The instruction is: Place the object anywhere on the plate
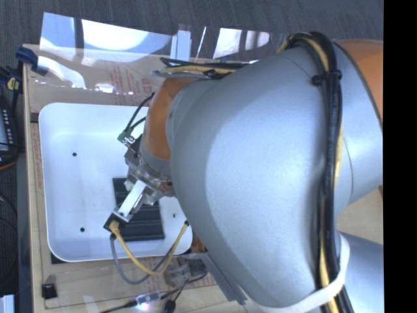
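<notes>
Dark ribbed slab (144, 219) flat on the floor of the white bin (65, 181), near the bin's lower-right corner as seen from the camera. Rectangular, with parallel ridges running along its length. Upper end tucked under the wrist hardware, so partly hidden.

Gripper (155, 186) right over that upper end, low inside the bin. Contact with the slab not resolvable. Gripper state: cannot tell, masked by wrist and arm.

Arm (260, 175) grey, huge in frame, reaching in from the right and covering everything right of the bin's middle. Orange band (158, 113) just above the wrist. Black and yellow cables (329, 109) strapped over the arm's upper side.

Two small dark dots (75, 154) on the bin floor left of the slab, well apart from it and from each other.

Bin on a wooden bench (36, 272). Clear shiny panel (104, 38) along the bench's far edge, catching light. Blue clamp (26, 57) at the far-left corner. Small black block (47, 289) at the near-left corner, outside the bin. Loose wiring (153, 297) on the bench just past the bin's near wall. Grey carpet (195, 5) beyond the bench.
</notes>
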Tool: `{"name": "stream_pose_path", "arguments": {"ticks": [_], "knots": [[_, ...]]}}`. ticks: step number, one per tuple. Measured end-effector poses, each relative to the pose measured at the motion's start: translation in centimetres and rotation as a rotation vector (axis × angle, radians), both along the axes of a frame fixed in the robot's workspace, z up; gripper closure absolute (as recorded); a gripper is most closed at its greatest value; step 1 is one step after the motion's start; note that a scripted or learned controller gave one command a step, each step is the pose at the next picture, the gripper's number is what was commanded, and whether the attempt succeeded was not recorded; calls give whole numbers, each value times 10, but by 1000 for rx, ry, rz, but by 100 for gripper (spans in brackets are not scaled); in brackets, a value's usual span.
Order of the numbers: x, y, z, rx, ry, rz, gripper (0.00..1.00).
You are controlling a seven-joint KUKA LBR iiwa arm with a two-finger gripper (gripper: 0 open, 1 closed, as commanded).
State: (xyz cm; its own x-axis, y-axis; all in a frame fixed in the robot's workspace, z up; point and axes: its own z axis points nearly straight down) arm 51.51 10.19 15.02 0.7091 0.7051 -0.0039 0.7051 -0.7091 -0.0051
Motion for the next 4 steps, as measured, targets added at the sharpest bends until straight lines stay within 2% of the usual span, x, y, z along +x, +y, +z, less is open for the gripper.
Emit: {"name": "stream_pose_path", "arguments": {"ticks": [1, 2, 3, 4], "knots": [[20, 2, -56, 5, -8, 208, 100], [59, 96, -60, 1, 0, 131, 100], [86, 36, 26, 4, -4, 631, 100], [112, 4, 34, 2, -6, 1147, 100]]}}
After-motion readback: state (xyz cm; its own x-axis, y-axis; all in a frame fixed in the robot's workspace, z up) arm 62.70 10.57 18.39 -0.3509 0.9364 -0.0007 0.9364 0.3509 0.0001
